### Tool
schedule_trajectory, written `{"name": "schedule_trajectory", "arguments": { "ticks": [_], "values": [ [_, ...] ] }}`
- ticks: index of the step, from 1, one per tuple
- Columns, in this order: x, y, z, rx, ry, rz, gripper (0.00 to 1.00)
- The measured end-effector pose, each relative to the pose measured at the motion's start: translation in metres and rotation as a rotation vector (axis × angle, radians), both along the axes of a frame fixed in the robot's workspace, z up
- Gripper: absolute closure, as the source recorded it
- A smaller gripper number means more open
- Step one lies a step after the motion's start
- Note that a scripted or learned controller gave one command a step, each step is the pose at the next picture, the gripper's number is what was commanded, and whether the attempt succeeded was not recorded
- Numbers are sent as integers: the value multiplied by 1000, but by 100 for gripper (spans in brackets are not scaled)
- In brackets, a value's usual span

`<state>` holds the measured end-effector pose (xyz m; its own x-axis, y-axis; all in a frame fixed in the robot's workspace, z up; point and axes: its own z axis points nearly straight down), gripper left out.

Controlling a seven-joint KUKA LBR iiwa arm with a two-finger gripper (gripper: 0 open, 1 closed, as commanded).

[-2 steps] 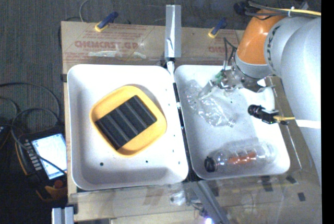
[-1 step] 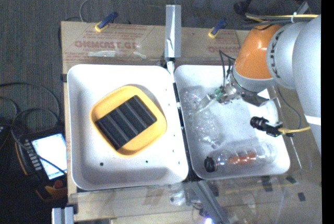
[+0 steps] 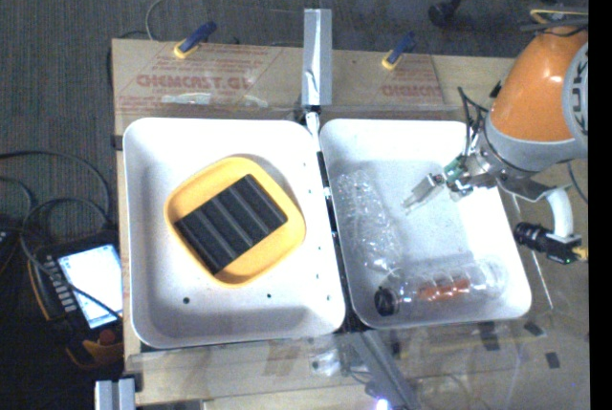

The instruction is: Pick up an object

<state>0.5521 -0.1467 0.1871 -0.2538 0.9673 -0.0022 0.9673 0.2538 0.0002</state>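
Two shallow white bins side by side on a brown bench: left bin, right bin, rims touching along the middle. Lying in the left bin, a yellow tray with a black ribbed insert, turned at a slant, sitting near the bin's centre and clear of its walls.

In the right bin, a clear plastic bottle on its side along the near wall, black cap pointing left, reddish contents showing through its middle. Just above and left of it, a crumpled clear plastic wrapper, running from near the divider down toward the cap; hard to tell whether touching the bottle.

Reaching in from the right, a grey arm with an orange band, wrist hanging over the right bin's upper right part. Gripper pointing left and downward over bare bin floor, well apart from the bottle, near the wrapper's upper end but not on it. Cannot tell how wide the gripper stands; too small and pale against the white floor. Nothing seen held.

Beyond the bins, two blue-and-yellow clamps on the bench's far edge, a metal post rising between the bins. Dark carpet around, with a lit tablet on the floor at left.
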Motion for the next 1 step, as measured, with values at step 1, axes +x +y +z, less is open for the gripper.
{"name": "schedule_trajectory", "arguments": {
  "ticks": [1],
  "values": [
    [-30, 99, -4, 3, 3, -14, 0]
  ]
}}
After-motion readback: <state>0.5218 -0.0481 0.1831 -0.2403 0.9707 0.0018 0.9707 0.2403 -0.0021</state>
